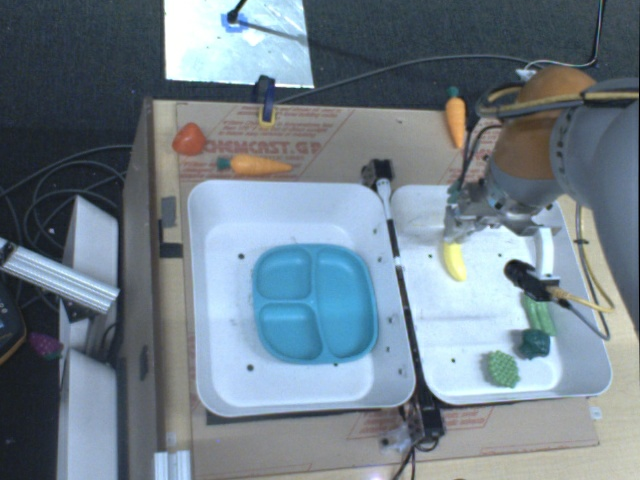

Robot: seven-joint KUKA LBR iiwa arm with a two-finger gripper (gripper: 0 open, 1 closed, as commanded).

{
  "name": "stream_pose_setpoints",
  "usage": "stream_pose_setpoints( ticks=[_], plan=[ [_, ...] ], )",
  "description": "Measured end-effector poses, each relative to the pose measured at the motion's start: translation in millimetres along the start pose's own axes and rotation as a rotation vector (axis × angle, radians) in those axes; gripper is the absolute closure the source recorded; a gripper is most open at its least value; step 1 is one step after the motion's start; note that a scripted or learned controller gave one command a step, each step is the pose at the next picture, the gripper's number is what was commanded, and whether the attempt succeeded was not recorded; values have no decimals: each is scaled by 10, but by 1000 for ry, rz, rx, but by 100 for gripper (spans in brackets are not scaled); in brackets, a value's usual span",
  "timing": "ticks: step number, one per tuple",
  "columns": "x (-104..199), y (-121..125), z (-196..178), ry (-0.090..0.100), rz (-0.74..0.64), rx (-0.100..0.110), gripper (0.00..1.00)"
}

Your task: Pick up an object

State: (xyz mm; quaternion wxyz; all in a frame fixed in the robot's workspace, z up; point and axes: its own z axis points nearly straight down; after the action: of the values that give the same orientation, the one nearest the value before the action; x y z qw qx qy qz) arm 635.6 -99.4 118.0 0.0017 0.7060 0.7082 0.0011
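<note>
In the right bin [430,373], a small yellow banana [455,262] lies near the upper left. My gripper [458,228] hangs directly above the banana's top end, very close to it, with nothing visibly held. Near the bin's right wall lies a long green vegetable [540,314], with a dark green broccoli-like piece [533,344] just below it. A light green bumpy piece [502,368] rests near the front edge.
The left bin [225,218] holds a blue divided plate [313,302]. On the cardboard behind the bins lie a carrot [260,166], a red-orange fruit [188,140] and another carrot [456,118]. A black divider [395,258] runs between the bins.
</note>
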Motion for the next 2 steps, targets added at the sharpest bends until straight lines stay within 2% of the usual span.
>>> stream_pose_setpoints(
  ticks=[1,2],
  plan=[
    [222,-374,-726,1,0,1,100],
    [220,-378,-720,1,0,2,0]
  ],
)
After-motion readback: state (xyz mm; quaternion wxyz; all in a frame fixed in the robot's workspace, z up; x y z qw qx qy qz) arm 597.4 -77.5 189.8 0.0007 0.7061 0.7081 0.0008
